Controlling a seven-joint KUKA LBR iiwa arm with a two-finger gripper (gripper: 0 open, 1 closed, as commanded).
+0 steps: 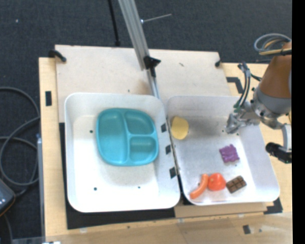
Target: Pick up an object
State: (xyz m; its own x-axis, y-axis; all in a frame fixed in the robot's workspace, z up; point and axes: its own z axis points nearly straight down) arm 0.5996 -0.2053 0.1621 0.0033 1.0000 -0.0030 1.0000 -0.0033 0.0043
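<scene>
The right bin point(254, 136) holds a yellow rounded piece point(180, 128) near its left wall, a purple block point(229, 153) toward the right, an orange toy point(208, 184) at the front, and a brown chocolate-like bar point(236, 184) beside it. My gripper point(234, 124) hangs over the bin's back right part, above and slightly behind the purple block. Nothing is seen between its fingers.
The left bin point(81, 187) holds a teal divided plate point(127, 136). A metal pole point(137, 34) rises from the bench between the bins at the back. Cables lie on the floor at the left, and the arm's body point(274, 85) stands at the right edge.
</scene>
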